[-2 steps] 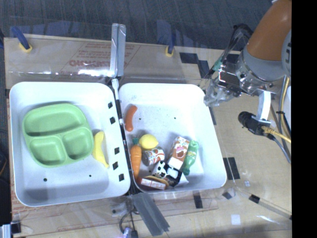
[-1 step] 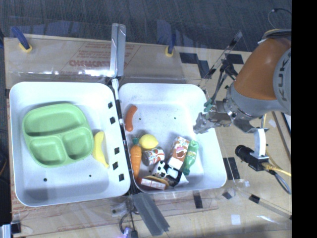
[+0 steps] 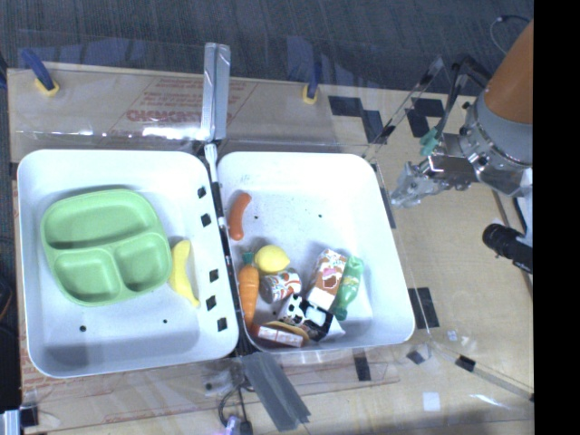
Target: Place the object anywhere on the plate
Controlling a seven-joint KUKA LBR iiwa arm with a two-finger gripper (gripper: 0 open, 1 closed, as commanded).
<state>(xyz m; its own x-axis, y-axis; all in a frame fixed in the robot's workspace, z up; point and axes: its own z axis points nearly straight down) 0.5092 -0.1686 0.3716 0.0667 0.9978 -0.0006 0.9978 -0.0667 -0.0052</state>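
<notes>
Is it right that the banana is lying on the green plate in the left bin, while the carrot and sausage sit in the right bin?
Not quite. The camera view shows the banana lying on the left bin's white floor beside the green plate, not on it. The carrot and sausage are indeed in the right bin.

Even, fairly bright light from overhead fills the scene. The two white bins [image 3: 299, 175] read almost blown out along their floors, and soft grey shadow gathers in the near-left corner of the left bin. Glare streaks the clear sheeting on the bench [image 3: 471, 333] at the near right. The hand [image 3: 410, 185] looks soft and smeared. Detail is coarse overall, with the small packages grainy.
</notes>
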